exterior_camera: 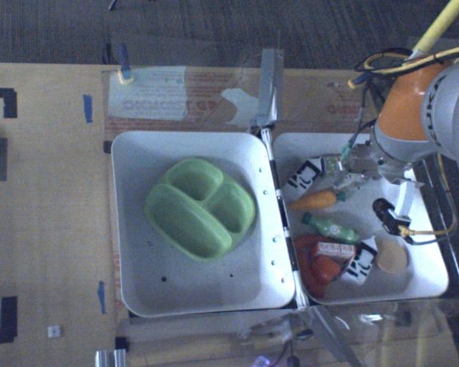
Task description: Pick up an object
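Note:
My gripper [344,179] hangs over the back part of the right bin [432,281], just above the right end of an orange carrot [314,201]. A green bottle [330,228] lies in front of the carrot. A red packet [320,264] rests near the bin's front left corner. One black-and-white card [304,176] lies to the left of the gripper, and another [359,263] sits beside a round tan piece [392,258]. Nothing shows between the gripper's tips.
The left bin [138,281] holds a green divided plate [201,207]. A metal divider [279,205] runs between the two bins. The arm's orange band [409,105] rises over the right bin's back right corner.

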Robot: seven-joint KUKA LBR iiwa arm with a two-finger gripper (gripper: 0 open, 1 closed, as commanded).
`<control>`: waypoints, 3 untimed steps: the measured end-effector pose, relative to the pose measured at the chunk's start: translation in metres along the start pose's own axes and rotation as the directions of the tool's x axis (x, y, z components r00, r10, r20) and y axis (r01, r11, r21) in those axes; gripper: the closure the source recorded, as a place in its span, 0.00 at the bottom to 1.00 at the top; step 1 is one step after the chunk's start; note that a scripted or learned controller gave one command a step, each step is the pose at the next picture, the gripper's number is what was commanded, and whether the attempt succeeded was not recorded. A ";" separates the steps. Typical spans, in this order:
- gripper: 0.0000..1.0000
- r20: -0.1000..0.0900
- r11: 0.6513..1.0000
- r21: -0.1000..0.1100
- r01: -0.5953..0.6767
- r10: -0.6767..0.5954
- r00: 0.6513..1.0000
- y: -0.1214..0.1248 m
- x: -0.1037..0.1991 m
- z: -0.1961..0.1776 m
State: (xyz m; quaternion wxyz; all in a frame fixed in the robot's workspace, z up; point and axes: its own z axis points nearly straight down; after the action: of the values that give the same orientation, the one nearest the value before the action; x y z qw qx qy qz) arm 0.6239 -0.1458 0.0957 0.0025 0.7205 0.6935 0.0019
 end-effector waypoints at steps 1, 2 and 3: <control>1.00 0.001 0.995 0.007 -0.099 0.099 0.995 -0.011 0.031 -0.107; 1.00 0.002 0.993 0.006 -0.121 0.121 0.993 -0.024 0.054 -0.166; 1.00 0.002 0.958 0.011 -0.286 0.286 0.958 -0.030 -0.028 -0.039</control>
State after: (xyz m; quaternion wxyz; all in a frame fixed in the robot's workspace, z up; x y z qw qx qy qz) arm 0.5927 -0.1727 0.1346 -0.0017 0.8131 0.5822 -0.0017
